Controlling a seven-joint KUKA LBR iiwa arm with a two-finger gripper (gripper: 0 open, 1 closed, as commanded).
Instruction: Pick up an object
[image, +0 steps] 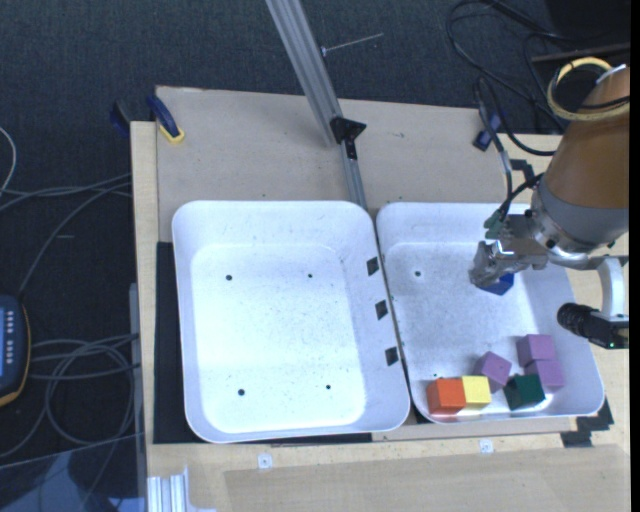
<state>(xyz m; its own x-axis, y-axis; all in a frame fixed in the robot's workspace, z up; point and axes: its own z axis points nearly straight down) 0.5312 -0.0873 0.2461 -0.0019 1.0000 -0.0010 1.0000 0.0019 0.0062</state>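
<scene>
Blue block: a small blue cube-shaped block (501, 282) shows just under the tip of the gripper, in the upper right part of the right-hand bin, well apart from the other blocks.
Gripper: the grey metal two-finger gripper (490, 270) hangs over the right-hand bin, reaching in from the right; its tip overlaps the top and left of the blue block.
Fingers: they sit close together around the top of the blue block, but whether they are clamped on it or merely standing over it cannot be told from this slant.
Arm: the grey arm with its wide orange band (590, 160) fills the upper right corner above the gripper.
Right bin: the shallow white plastic bin on the right (440, 250) bears the blue block near its upper right and a cluster of blocks along its lower edge.
Cluster: an orange cube (447, 394) touches a yellow cube (476, 390); just beside them lie a tilted purple block (496, 365), a dark green block (522, 391), and two more purple blocks (541, 358) stacked close near the bin's lower right corner.
Left bin: the shallow white plastic bin on the left (270, 230) lies side by side with the right one, their rims touching along the middle.
Bench: the pale brown wooden bench top (260, 140) carries both bins.
</scene>
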